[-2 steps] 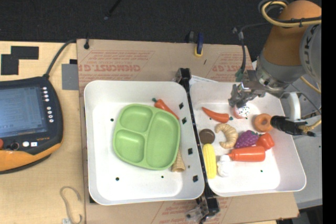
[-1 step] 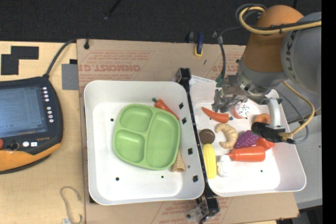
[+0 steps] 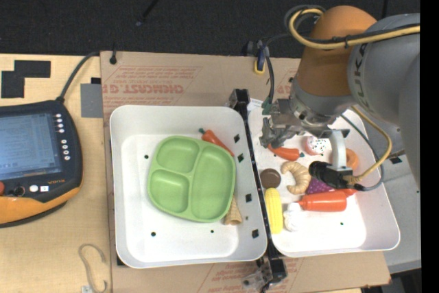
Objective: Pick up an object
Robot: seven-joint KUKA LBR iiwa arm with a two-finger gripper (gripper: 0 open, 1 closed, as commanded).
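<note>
My gripper [image 3: 276, 134] hangs low over the far left part of the right bin [image 3: 374, 233]. Just below it lies a small orange-red carrot-like piece [image 3: 285, 152], and whether they touch is unclear. Nearby in the same bin are a croissant [image 3: 298, 177], a brown round cookie [image 3: 270, 178], a yellow corn cob [image 3: 273, 208], a red sausage-shaped toy [image 3: 324, 201], purple grapes [image 3: 317, 186], a white dotted die [image 3: 317, 145] and an orange ring [image 3: 352, 159].
The left bin [image 3: 130, 216] holds a green divided plate [image 3: 192, 178], an orange carrot [image 3: 215, 139] at the plate's far edge and a tan cone [image 3: 234, 212] by the divider. A tablet-like pendant [image 3: 34, 158] lies on the bench at left.
</note>
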